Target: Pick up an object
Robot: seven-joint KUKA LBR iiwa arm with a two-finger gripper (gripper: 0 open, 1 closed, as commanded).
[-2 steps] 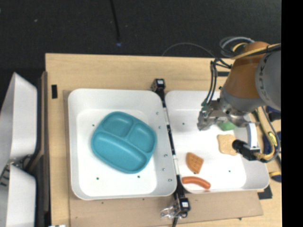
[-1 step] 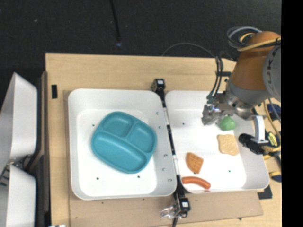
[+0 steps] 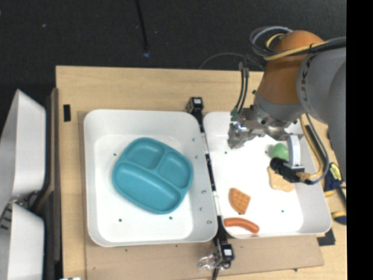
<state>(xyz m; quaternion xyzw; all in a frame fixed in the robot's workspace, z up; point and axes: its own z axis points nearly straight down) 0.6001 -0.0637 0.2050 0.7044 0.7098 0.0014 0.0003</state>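
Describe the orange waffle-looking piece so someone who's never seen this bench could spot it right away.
Find the right-hand white bin, the one the arm reaches into. Near its front edge, toward the divider between the bins, lies the waffle piece. It is flat, orange-brown and wedge-shaped with a grid texture, unlike the long red-orange sausage just in front of it and the pale tan piece farther right.

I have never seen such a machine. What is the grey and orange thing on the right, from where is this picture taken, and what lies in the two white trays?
It is a robot arm, photographed from one fixed camera above the bench, looking down at a slant. Its gripper hangs over the right bin. That bin holds a waffle piece, a hot dog, a tan item and a green item, all toy-like. The left bin holds a teal divided plate. Nothing is visibly gripped.
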